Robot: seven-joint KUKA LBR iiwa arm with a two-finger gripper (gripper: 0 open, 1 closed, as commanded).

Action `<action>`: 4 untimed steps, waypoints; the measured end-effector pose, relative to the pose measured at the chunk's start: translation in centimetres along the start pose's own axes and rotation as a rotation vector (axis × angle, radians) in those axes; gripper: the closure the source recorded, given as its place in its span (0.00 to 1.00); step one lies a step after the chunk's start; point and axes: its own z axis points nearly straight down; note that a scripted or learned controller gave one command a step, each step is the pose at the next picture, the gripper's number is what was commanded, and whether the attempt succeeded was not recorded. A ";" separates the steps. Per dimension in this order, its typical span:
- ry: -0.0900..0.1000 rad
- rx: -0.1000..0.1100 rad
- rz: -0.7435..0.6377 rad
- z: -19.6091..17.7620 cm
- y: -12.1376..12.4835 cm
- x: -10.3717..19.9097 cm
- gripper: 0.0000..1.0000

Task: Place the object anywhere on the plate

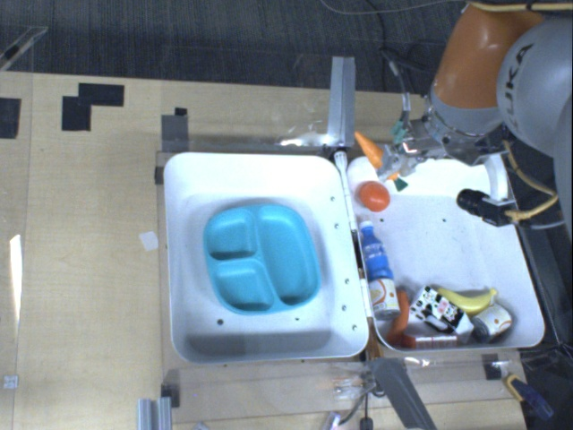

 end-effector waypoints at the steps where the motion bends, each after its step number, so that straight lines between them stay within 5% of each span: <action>1: 0.002 0.006 -0.457 2.6 -4.4 3.0 1.00; 2: 0.002 0.004 -0.400 2.5 -2.7 10.8 1.00; 3: 0.004 0.004 -0.827 2.5 -3.8 16.2 1.00; 4: 0.005 0.004 -0.826 2.5 -3.8 16.2 0.00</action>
